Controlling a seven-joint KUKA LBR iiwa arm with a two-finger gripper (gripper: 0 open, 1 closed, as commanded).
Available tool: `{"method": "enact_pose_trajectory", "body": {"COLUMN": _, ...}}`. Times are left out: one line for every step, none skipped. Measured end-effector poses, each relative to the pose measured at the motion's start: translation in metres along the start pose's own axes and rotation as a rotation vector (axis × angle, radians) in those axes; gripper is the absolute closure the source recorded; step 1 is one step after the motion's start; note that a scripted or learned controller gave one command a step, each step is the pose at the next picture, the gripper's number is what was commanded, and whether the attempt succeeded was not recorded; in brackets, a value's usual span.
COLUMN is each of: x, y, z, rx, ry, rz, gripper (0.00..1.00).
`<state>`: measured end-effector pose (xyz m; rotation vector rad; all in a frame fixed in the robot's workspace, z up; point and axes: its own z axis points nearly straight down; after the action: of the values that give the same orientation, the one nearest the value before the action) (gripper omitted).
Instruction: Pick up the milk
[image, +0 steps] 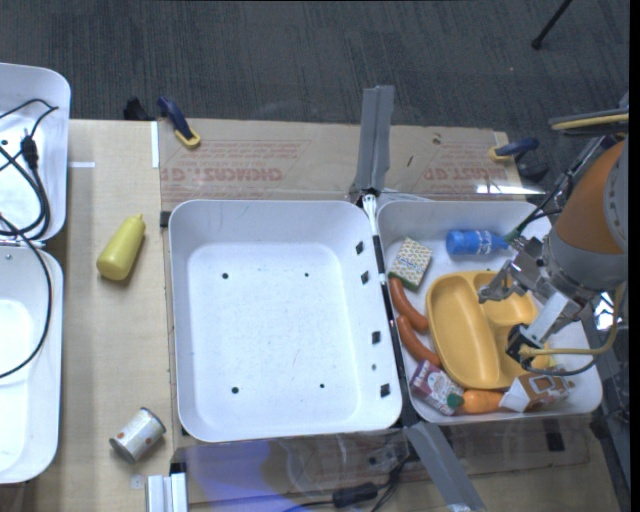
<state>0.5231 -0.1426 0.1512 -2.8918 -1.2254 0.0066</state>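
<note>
Hovering above the yellow bowl (462, 335), the gripper (497, 291), whether apart or together I cannot tell, seems mid-approach. The milk carton (541, 391) lies in the right bin (440, 213), near corner; next, shift there and descend.

Bench (110, 345) with bins (270, 206), yellow bottle (121, 249), can (137, 434)
</note>
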Motion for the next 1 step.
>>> {"method": "enact_pose_trajectory", "body": {"x": -0.0258, "y": -0.0255, "z": 0.0533, "rx": -0.016, "ry": 0.015, "rz": 0.230, "gripper": 0.00}}
